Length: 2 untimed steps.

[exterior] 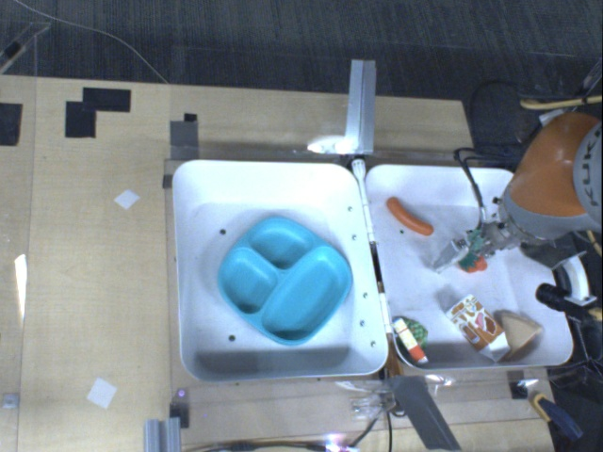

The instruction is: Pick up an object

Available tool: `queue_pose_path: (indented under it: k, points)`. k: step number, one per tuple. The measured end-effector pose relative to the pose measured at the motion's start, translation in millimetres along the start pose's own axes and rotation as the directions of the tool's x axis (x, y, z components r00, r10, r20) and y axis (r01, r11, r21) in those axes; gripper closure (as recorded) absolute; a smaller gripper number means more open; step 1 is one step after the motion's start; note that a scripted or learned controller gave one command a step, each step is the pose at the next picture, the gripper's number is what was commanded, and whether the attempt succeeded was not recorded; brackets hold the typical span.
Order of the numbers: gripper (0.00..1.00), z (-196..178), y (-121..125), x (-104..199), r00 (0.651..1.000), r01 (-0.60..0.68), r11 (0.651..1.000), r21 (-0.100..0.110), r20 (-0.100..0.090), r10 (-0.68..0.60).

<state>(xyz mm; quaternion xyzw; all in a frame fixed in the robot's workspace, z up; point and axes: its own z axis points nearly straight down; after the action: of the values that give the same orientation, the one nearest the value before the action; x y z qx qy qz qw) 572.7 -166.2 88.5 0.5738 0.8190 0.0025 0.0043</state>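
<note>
In the right bin (556, 347), my gripper (453, 251) reaches in from the right and sits low over the bin's middle. A small red and green object (475, 263) lies right against it; whether it is gripped is unclear. An orange sausage-shaped toy (410, 216) lies up and to the left of the gripper. Below it rest a small printed carton (474, 321) and a tan wedge (521, 331). A green, white and red item (411, 337) sits in the bin's near left corner.
The left bin (203, 215) holds a blue divided plate (285, 278). A metal post (362, 106) stands behind the divider between the bins. The arm's grey and orange wrist (558, 179) hangs over the right bin's far right side, with black cables nearby.
</note>
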Motion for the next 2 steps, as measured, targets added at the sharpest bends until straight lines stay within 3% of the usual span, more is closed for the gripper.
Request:
queue_pose_path:
  k: [1, 2]
  points:
    - [0.0, 1, 28, -12, 0.973, 0.23, 0.973, -0.001, 0.001, -0.23]
    - [0.0, -31, 29, -44, 0.956, 0.292, 0.956, 0.001, 0.001, -0.292]
